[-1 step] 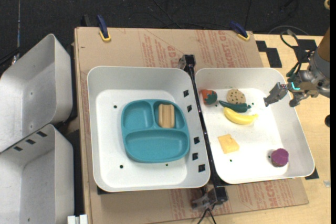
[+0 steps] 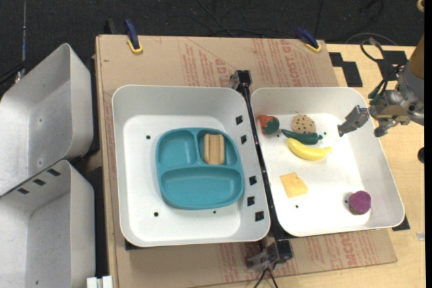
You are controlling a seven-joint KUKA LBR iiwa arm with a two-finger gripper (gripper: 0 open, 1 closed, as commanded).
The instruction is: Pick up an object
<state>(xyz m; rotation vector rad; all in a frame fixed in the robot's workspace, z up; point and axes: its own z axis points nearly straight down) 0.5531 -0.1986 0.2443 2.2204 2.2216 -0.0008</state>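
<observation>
We're in the approach: the gripper point(image 2: 370, 119) hovers over the right bin's point(image 2: 378, 145) three o'clock rim, nothing picked yet. Its fingers look spread apart, holding and touching nothing. Candidates lie toward nine o'clock of it: a banana point(image 2: 309, 150) with a green piece point(image 2: 304, 137) touching it, a cookie point(image 2: 304, 123) at the banana's twelve, a purple ball point(image 2: 359, 202) at the bin's five. Next, we judge, it must centre over one and descend.
</observation>
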